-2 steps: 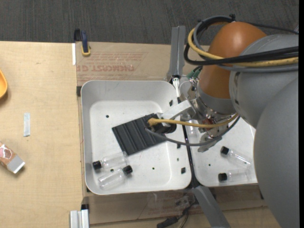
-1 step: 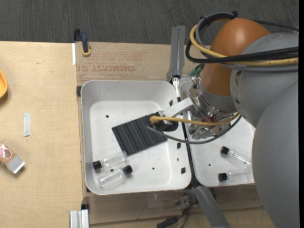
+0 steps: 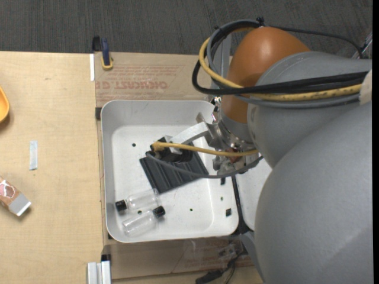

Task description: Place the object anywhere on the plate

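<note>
1. Pale wooden bench fills the left of the view, with a white bin set on it and grey carpet beyond.
2. Nearest the camera, two clear vials with black caps lie side by side in the bin's front corner.
3. Next, a dark ribbed plate lies tilted in the middle of the bin.
4. My end effector hangs at the plate's right edge; I cannot tell whether it is spread or pinching anything.
5. My grey arm looms behind, trailing a yellow cable.
6. Risk, as I judge it: the cable crosses the plate and could drag it, or a vial could roll off the ribs.
</note>
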Available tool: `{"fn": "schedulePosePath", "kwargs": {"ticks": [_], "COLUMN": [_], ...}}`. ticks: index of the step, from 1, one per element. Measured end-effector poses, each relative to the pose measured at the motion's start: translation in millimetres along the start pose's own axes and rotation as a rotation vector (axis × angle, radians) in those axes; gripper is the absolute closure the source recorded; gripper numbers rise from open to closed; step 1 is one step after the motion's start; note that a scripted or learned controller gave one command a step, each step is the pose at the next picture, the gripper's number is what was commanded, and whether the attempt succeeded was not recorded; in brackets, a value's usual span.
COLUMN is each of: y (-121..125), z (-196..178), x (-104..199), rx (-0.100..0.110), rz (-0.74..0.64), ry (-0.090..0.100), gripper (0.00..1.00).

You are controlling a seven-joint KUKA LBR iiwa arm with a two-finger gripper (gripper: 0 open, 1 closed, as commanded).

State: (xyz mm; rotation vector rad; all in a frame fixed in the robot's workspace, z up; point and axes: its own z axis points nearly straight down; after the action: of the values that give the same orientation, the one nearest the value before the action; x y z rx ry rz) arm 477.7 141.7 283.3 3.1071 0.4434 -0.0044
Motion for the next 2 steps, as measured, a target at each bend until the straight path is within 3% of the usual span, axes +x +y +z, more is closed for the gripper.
{"fn": "schedulePosePath", "kwargs": {"ticks": [1,2], "y": [0,-51], "z": [0,-16], "x": [0,86], "rx": [0.000,0.000], "rz": [0.000,0.087], "ry": [0.000,0.002], "gripper": [0.00,0.00]}}
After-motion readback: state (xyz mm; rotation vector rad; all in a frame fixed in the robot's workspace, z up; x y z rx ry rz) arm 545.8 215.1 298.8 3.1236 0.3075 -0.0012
